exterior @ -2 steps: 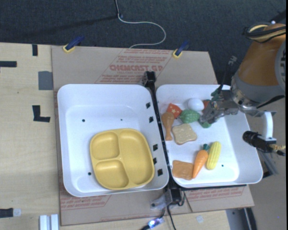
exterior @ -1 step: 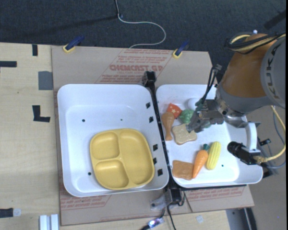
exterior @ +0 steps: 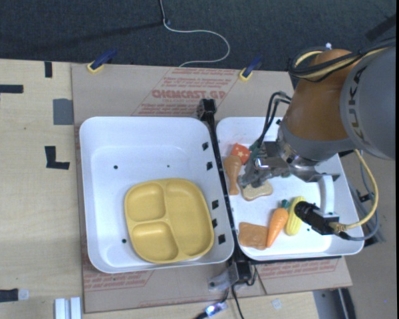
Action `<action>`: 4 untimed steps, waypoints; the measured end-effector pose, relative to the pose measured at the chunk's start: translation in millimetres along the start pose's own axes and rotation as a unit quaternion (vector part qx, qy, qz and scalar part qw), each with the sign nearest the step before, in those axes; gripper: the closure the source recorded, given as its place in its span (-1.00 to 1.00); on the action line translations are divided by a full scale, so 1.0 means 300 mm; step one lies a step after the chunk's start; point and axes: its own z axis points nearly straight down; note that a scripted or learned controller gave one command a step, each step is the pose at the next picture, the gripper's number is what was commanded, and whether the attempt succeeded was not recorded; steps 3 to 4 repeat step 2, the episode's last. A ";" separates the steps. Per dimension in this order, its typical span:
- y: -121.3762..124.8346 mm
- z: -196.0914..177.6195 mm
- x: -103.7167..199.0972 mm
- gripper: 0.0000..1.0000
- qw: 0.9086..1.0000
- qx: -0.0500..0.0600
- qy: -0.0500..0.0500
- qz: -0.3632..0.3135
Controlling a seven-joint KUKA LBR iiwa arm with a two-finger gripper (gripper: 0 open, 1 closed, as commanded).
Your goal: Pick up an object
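Observation:
The right bin [exterior: 332, 244] holds several toy foods: an orange carrot [exterior: 276, 225], a yellow corn piece [exterior: 295, 219], an orange-brown slab [exterior: 253, 235] at the front, a tan flat piece [exterior: 257, 191], a tan stick [exterior: 232, 176] and a red-orange piece [exterior: 239, 153] near the divider. My gripper [exterior: 256, 171] hangs low over the tan flat piece, close above it, in the left half of this bin. The wrist and dark fittings hide its fingertips.
The left bin [exterior: 106, 145] carries a yellow three-compartment plate [exterior: 167, 219] toward its front. A black divider [exterior: 216, 171] runs between the bins. The grey and orange arm [exterior: 326, 105] covers the right bin's back right part. A cable [exterior: 332, 226] loops along the right side.

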 end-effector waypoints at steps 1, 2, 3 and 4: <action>-0.020 0.003 0.199 1.00 1.000 0.000 0.000 -0.001; -0.030 0.008 0.245 1.00 1.000 0.000 -0.001 0.001; -0.030 0.008 0.245 1.00 1.000 0.000 -0.001 0.001; -0.030 0.008 0.245 1.00 1.000 0.000 -0.001 0.001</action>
